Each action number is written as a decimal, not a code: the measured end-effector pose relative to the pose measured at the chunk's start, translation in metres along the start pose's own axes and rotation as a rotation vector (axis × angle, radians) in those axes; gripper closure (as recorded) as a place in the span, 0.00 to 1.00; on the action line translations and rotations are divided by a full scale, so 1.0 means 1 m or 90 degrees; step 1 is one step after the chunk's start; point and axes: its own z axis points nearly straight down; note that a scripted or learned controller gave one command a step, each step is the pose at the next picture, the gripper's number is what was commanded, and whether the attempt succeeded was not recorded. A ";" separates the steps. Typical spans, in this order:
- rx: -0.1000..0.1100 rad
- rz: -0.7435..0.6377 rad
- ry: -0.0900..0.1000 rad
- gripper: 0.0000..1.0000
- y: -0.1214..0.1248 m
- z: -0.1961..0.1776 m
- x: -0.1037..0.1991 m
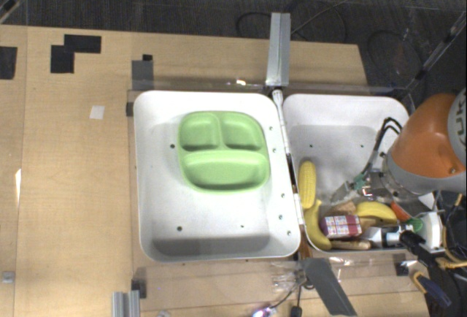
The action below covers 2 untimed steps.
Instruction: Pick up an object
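I see the grey two-finger gripper [359,188] low in the right white bin [328,122], above yellow bananas [309,195]. A green sectioned plastic plate [221,149] fills the left white bin [157,184].

**Surfaces beneath my arm**

My bench [66,184] looks like pale, matt wood. Both bins [211,242] seem smooth white plastic with a soft sheen. The green divided tray [222,150] appears matt plastic. The bananas [308,184] show smooth yellow peel. My orange band [427,140] looks glossy.
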 end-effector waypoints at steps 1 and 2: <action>-0.006 -0.001 0.001 1.00 0.004 -0.013 0.001; 0.009 0.187 -0.001 1.00 0.002 -0.094 0.057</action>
